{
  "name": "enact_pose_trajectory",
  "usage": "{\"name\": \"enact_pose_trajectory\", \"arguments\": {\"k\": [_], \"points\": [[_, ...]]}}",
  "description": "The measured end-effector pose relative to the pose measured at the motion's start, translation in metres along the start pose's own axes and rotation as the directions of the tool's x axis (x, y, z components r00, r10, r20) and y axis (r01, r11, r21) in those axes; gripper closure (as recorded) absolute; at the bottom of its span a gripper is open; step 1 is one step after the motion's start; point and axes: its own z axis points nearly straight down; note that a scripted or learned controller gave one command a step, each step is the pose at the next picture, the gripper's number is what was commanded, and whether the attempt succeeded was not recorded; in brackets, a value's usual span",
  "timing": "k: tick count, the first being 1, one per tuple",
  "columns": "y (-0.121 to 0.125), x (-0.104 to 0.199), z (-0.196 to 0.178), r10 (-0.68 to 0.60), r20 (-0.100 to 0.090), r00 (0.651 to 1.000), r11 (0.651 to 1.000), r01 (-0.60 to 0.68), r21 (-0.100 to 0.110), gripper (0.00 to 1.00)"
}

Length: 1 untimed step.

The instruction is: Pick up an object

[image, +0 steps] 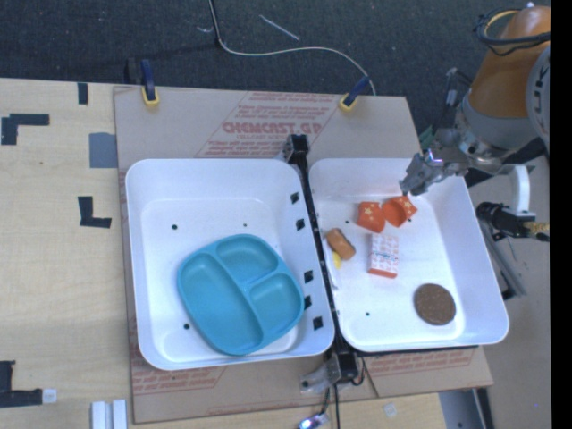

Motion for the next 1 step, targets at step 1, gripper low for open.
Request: {"name": "enact_pose_trajectory", "arguments": {"k": [1], "points": [[0.0012,0.0004,-0.0436,-0.001,0.0,1.0,1.0,0.001,0.0,1.0]]}}
